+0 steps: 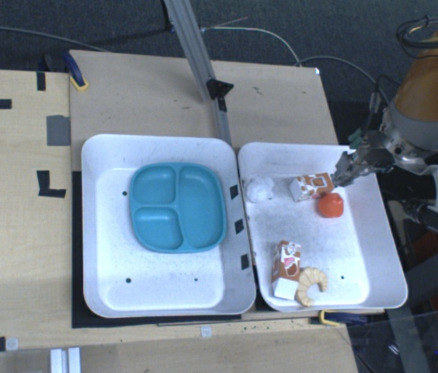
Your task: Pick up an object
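The gripper (343,169) hung at the right bin's (374,231) upper right, just beside a small carton (312,186) and a red ball (329,205). Whether its claw was apart or together could not be told.

Pretty clearly a robotics lab setup: a plywood bench (17,208) with black tape marks at the left, two white bins (165,298) side by side, loose cables (281,45) trailing over dark carpet (64,6) up top, probably a metal camera pole (192,41).
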Tool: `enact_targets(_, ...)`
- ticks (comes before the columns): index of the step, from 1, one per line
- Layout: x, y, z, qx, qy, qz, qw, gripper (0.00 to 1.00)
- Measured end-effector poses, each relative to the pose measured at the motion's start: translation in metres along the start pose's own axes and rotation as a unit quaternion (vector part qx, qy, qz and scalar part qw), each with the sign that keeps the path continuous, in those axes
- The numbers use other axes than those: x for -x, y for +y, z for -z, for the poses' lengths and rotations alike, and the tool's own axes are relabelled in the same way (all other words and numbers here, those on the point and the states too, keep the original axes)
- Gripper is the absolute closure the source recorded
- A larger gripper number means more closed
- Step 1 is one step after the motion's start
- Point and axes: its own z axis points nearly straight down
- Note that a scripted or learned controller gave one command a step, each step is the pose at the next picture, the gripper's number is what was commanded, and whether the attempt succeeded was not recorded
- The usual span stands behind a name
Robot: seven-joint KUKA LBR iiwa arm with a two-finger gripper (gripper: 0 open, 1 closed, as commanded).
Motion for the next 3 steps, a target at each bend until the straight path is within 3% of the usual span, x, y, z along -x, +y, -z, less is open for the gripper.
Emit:
enact_targets(1,-0.058,-0.01,0.002,-0.003,0.001,0.002,1.0,1.0)
enact_targets(3,-0.146,-0.034,-0.007,-0.004,0.001,0.002,1.0,1.0)
